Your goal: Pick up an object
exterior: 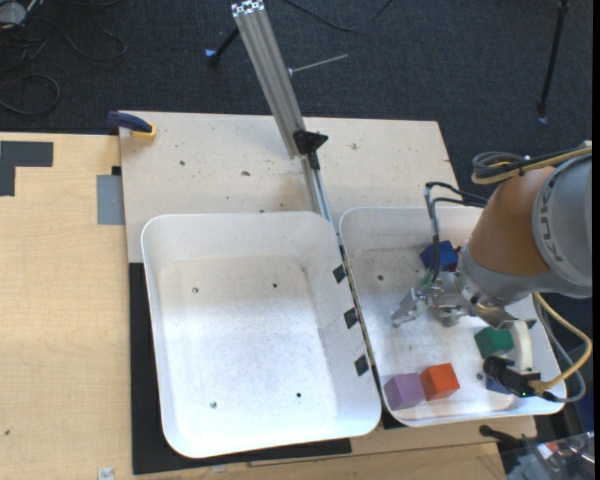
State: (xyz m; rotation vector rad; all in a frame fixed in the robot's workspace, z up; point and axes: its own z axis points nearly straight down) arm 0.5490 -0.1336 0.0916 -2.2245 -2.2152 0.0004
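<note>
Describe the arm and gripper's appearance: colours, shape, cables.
The arm is rounded and grey, with a broad orange band above the wrist and dark lettering on the grey shell. Yellowish and grey cables loop over its top, and another yellow cable curves below it. The gripper is small, bare silvery metal, with thin dark wires running up behind it.

Two bins (160, 238), four blocks (440, 380)

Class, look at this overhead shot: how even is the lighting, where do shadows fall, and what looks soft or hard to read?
Camera view: lighting is even and diffuse, without harsh glare on the white bins; faint shadow lies under the arm; the gripper looks soft and cluttered, its detail hard to read; the purple block and orange block are clear.
</note>
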